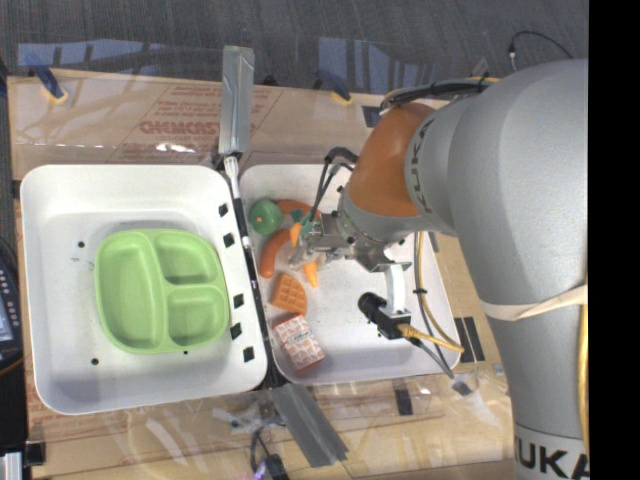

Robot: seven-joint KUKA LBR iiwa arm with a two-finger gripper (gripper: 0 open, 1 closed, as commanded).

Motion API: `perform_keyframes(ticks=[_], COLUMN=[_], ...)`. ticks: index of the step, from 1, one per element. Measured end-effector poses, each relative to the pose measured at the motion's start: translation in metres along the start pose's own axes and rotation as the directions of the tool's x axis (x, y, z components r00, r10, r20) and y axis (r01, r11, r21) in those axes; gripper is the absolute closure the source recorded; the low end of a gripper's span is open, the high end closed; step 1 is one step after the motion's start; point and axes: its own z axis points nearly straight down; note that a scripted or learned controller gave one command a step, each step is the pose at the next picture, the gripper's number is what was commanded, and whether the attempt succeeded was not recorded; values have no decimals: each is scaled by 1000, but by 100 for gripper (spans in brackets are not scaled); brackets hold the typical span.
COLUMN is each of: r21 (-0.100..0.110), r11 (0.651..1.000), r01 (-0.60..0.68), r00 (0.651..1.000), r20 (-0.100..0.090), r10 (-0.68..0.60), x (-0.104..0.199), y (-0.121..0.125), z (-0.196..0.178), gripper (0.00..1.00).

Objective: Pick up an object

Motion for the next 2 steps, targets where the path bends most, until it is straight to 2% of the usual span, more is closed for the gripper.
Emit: perform_keyframes(ticks=[1, 2], r21=[-4, -1], r11=[997, 995], r01=[-75, 104], r00=[997, 995], r20=[-1, 1], r10=[75, -104], x=[41, 55], y=[-5, 7], z=[-132, -147], gripper=[100, 100])
